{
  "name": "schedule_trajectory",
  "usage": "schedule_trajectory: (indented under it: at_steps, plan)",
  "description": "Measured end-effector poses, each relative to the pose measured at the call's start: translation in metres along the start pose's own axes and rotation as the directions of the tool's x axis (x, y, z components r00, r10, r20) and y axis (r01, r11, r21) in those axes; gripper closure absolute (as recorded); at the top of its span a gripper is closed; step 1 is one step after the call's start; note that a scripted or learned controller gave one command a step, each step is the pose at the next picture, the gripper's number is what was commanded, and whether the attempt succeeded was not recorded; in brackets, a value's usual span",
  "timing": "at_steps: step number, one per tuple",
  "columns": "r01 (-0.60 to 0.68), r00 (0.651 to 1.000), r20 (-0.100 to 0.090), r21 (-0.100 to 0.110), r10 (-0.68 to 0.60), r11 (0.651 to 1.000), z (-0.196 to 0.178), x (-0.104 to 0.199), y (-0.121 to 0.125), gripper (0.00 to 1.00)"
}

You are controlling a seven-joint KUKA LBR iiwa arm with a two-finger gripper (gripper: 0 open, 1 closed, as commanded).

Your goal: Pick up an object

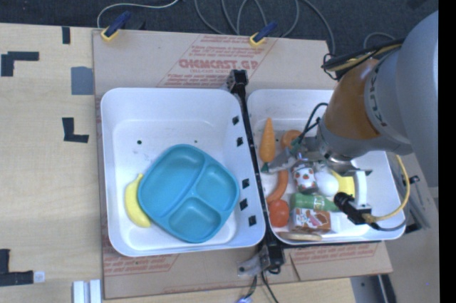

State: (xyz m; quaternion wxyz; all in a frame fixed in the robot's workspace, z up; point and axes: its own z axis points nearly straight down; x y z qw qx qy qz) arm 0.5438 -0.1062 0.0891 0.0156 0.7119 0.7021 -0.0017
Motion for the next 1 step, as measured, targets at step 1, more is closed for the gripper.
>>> schedule_trajectory:
  at_steps: [1]
  plan:
    - [0.011,1.0,-0.017,0.01,-0.011,1.0,-0.0093,0.0083,0.0007,1.0]
